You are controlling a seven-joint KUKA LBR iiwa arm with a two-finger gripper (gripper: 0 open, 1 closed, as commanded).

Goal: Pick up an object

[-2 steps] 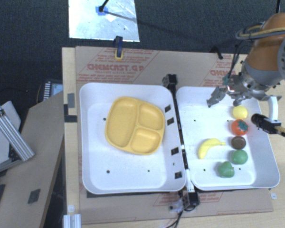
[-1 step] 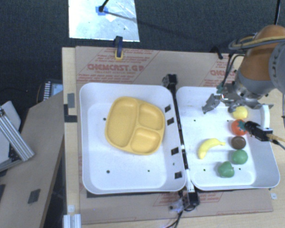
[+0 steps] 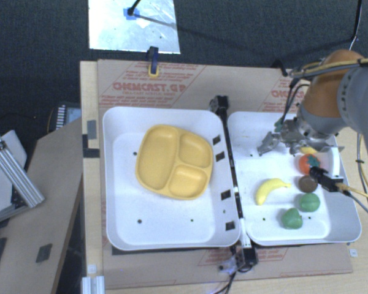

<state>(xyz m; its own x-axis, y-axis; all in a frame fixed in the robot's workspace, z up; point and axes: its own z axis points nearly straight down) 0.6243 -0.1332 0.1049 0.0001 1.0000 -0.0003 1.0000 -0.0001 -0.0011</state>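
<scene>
1. One bench topped with a brown sheet printed in red lettering (image 3: 172,86), bearing everything below.
2. Two shallow white plastic bins side by side: left bin (image 3: 110,182) and right bin (image 3: 343,225), touching along a black centre strip (image 3: 228,164).
3. One grey robot arm with an orange band (image 3: 356,97), reaching in from the right edge over the far part of the right bin, wrist bent down and pointing left toward the centre strip.
4. One yellow plastic plate with three compartments (image 3: 172,161), lying flat and slightly turned in the middle of the left bin, alone there.
5. One grey two-finger gripper (image 3: 271,144), low over the far left part of the right bin, fingers apparently spread apart with nothing between them, well apart from the banana below it.
6. One yellow toy banana (image 3: 270,190), lying in the middle of the right bin, curved, ungripped.
7. Two green rounded toys: one (image 3: 291,218) near the bin's front wall, the other (image 3: 308,202) just beside it, further back and to the right.
8. One brown round toy (image 3: 306,184), touching the further green toy.
9. One orange-red ball (image 3: 307,162), just behind the brown toy, close under the wrist.
10. One small yellow piece (image 3: 309,150), partly hidden by the wrist, shape unclear.
</scene>
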